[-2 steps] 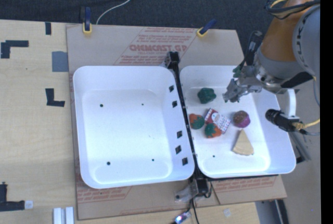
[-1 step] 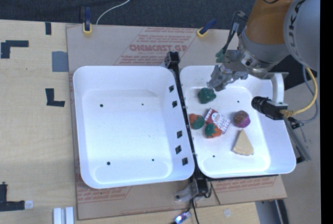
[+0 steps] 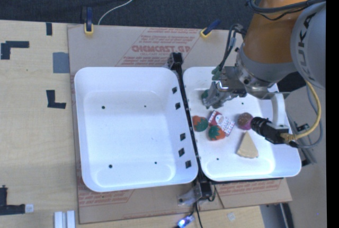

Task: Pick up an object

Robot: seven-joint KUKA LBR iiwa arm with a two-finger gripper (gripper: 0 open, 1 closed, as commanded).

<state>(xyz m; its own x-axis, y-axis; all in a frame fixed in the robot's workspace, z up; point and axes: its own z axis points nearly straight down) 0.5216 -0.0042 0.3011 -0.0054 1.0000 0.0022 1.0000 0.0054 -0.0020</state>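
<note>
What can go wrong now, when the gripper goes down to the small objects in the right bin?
1. The orange-and-green toys and the red-white packet lie crowded together, so the gripper above them may catch two or none.
2. They sit near the divider between the bins, where a finger might hit.

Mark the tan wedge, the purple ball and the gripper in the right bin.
tan wedge (image 3: 247, 147): camera view, middle of its top face.
purple ball (image 3: 244, 120): camera view, centre of its top.
gripper (image 3: 212, 97): camera view, at its fingertips.
</note>
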